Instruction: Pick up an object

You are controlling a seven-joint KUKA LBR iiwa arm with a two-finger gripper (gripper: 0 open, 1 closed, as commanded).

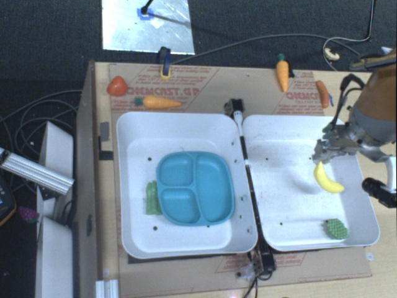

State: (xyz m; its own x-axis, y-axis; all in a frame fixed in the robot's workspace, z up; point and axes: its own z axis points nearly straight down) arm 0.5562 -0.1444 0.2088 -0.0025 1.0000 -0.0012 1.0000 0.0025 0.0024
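1. The gripper (327, 153) is hanging over the right bin (279, 228), at the end of the grey arm (375, 113) that is reaching in from the right edge of the view. How far it is open cannot be told from this slant, and nothing is showing in its grasp.
2. The banana (327, 179), the likeliest pick target, is lying on the floor of the right bin, its upper end directly beneath the gripper. Whether the two are touching cannot be told.
3. A green textured object (335, 228) is sitting near the front right corner of the same bin, apart from the banana.
4. Judged step: the approach or descent onto the banana is in hand; a lift is not yet showing.
5. Judged next move: a secure closure across the banana's narrow body, then a straight vertical lift clear of the bin wall. The curved, smooth skin may be prone to slipping.
6. The left bin (133, 166) is holding a blue divided plate (195, 188) with a green item (152, 198) touching its left edge.
7. Toy carrots (159, 102) (283, 74) are resting on the cardboard (205, 82) behind the bins.
8. Red print is running across the cardboard; it is reading roughly as "CHEMCAST", with the remainder being illegible.
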